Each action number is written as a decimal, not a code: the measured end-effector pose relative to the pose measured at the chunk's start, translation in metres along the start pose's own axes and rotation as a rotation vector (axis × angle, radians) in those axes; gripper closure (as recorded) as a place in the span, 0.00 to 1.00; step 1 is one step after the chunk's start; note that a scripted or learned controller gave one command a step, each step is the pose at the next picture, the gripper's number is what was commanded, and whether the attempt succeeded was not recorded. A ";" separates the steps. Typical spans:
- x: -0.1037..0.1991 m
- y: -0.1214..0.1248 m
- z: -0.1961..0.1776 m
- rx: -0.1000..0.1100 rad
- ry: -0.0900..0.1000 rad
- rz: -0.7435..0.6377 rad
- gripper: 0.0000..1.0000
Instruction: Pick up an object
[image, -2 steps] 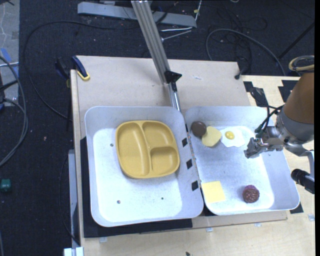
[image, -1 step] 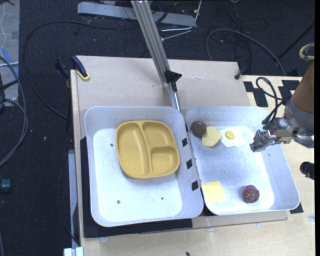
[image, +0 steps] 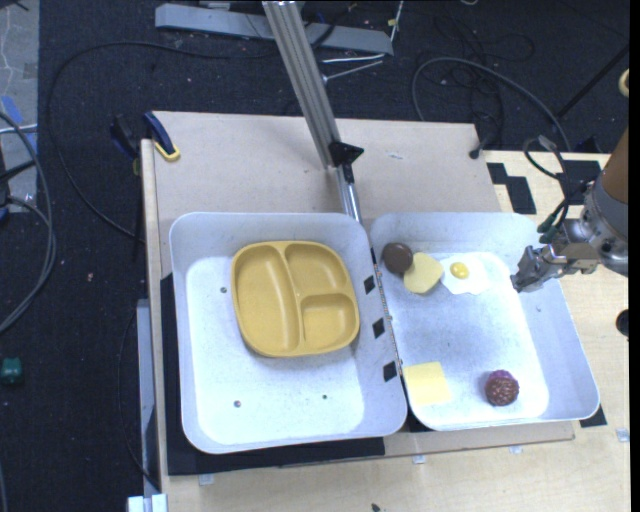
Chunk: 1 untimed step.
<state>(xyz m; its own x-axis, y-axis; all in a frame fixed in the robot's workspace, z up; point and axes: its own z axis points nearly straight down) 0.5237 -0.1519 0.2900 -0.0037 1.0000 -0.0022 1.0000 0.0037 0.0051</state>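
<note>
In the right bin (image: 560, 340) lie a brown round piece (image: 397, 258), a pale yellow lump (image: 424, 273) touching it, a fried egg (image: 466, 274), a yellow cheese slice (image: 427, 383) and a dark red ball (image: 501, 387). My gripper (image: 528, 273) hangs over the bin's right rim, to the right of the fried egg, with nothing seen between its fingers. Its fingertips are dark and small against the rim.
The left bin (image: 200, 330) holds a yellow divided plate (image: 296, 298). A slanted metal pole (image: 310, 85) comes down to the gap between the bins. Cables lie on the dark floor around the bench.
</note>
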 end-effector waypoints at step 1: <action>0.050 -0.009 0.017 0.007 0.003 -0.003 1.00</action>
<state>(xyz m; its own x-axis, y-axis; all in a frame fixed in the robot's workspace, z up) 0.5146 -0.1020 0.2727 -0.0066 1.0000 0.0011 1.0000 0.0066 -0.0020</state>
